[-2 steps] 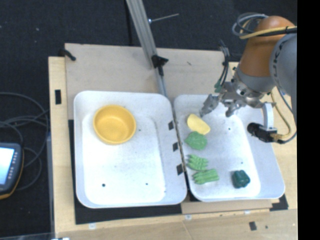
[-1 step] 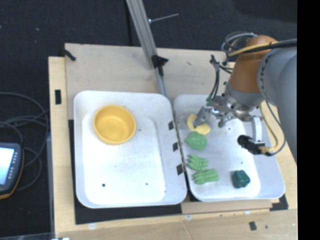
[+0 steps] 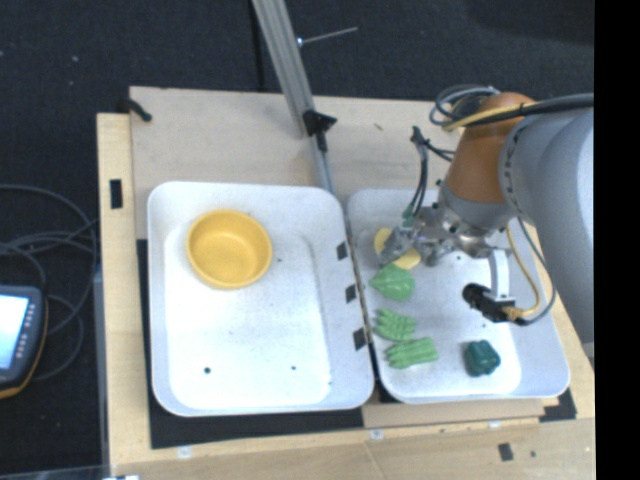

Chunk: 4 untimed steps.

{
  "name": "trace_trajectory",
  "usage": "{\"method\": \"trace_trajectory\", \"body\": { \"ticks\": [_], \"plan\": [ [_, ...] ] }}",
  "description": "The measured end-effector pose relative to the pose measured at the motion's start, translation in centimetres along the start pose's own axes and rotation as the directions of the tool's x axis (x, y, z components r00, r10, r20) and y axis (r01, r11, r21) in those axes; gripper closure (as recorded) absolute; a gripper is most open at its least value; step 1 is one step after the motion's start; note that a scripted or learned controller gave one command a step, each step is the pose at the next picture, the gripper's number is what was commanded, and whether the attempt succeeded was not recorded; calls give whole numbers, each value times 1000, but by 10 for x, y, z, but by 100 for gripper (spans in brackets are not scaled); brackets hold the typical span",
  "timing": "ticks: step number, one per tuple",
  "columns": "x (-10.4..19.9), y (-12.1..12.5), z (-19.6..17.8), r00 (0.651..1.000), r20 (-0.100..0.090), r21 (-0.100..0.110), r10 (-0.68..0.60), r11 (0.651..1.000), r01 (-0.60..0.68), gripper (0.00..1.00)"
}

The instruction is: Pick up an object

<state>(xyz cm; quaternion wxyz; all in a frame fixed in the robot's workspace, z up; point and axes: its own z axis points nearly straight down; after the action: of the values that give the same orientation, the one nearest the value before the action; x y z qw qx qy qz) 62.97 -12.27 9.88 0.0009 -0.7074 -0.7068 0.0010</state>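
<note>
My gripper (image 3: pixel 408 248) hangs low over the upper left part of the right bin (image 3: pixel 540 363), directly above a yellow object (image 3: pixel 386 239) that it partly hides. Just below it lies a light green rounded object (image 3: pixel 393 284). Further down the same bin are two green ridged pieces (image 3: pixel 395 322) (image 3: pixel 412 352) and a dark green block (image 3: pixel 481 357). In the left bin (image 3: pixel 250 358) stands a yellow bowl (image 3: pixel 230 248).
A slanted metal rail (image 3: pixel 290 63) rises from the bench behind the bins. A black cable connector (image 3: pixel 483 299) dangles from the arm over the right bin. A handheld screen device (image 3: pixel 18 333) lies off the bench at the left.
</note>
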Motion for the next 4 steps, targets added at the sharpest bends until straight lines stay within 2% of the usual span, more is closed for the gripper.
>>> {"method": "trace_trajectory", "body": {
  "ticks": [1,3,4],
  "plan": [
    [-1,1,-13,1000,0,-5,2,1000,-2,100],
    [13,2,-114,1000,0,-8,-1,1000,1,100],
    [4,-4,-167,1000,1,-8,0,1000,0,100]
  ]
}}
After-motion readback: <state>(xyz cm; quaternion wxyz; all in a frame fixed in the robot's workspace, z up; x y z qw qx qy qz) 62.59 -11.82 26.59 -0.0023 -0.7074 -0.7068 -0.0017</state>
